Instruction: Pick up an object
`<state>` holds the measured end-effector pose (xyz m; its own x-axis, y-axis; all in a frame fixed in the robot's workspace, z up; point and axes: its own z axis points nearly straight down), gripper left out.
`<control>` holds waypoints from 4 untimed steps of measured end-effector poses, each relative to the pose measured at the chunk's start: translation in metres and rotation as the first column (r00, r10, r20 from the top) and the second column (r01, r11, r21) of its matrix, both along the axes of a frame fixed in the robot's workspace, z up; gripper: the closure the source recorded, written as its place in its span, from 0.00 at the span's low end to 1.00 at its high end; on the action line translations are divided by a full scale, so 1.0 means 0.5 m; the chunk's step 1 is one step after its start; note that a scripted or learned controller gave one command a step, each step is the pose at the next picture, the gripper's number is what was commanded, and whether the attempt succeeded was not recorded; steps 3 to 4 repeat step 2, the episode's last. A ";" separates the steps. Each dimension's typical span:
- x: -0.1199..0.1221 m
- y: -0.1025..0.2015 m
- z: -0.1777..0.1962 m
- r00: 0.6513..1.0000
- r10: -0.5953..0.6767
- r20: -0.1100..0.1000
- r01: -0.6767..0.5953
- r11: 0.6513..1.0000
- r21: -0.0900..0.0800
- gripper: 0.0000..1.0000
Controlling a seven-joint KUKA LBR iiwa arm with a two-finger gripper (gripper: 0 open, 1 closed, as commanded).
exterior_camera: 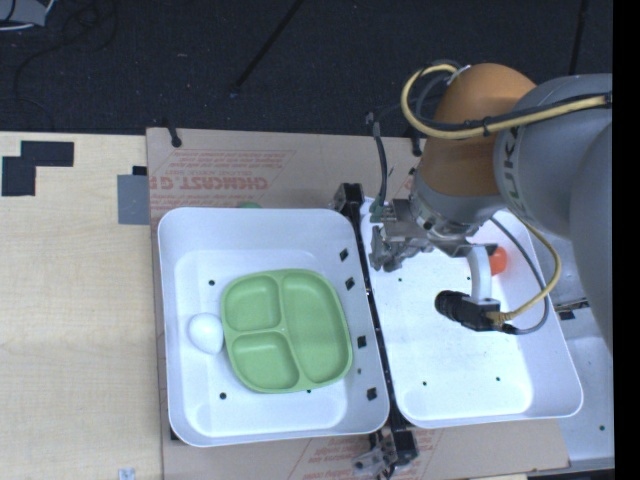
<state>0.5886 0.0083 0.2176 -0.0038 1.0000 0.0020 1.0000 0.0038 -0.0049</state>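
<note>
Grey arm (560, 148) fills the upper right, its gripper (390, 253) low over the right bin (480, 388) beside the centre divider; its grip state cannot be told. Bare bin floor spreads below. Well left lie the green plate (285, 330) and white egg (206, 333), while an orange object (497, 260) sits just right

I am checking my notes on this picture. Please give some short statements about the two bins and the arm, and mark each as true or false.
1. A green divided plate lies in the left bin. True.
2. The plate has five compartments. False: it has three.
3. A white ball sits against the plate's left edge. True.
4. The gripper hangs over the left bin's far left corner. False: it is over the right bin, near the wall between the bins.
5. An orange object lies in the right bin, partly hidden by the arm. True.
6. The white ball lies in the right bin. False: it is in the left bin.
</note>
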 end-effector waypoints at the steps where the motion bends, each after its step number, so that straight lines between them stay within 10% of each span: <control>1: -0.045 0.094 -0.004 1.000 0.000 -0.001 0.000 1.000 -0.001 1.00; 2: -0.050 0.202 -0.008 1.000 0.000 0.001 0.000 1.000 -0.001 1.00; 4: -0.050 0.202 -0.008 1.000 0.000 0.001 0.000 1.000 -0.001 1.00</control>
